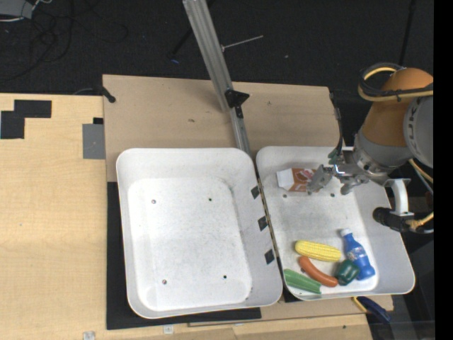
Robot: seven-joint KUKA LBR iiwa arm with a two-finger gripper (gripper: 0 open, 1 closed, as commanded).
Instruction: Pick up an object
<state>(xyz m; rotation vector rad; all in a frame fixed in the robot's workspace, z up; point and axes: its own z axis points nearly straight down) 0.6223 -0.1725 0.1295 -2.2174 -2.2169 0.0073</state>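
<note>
I see a tan board (283,112) on the bench behind the bins, pale wood bench (49,211) left of it, dark cabled floor (106,34) beyond.

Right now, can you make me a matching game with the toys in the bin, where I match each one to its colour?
Things:
1. corn cob
2. bottle
3. hot dog
4. pea pod

Colours:
A. blue
B. green
C. yellow
D. orange-red

Right pairs: 1-C, 2-A, 3-D, 4-B.

All four lie near the front of the right bin.
</note>
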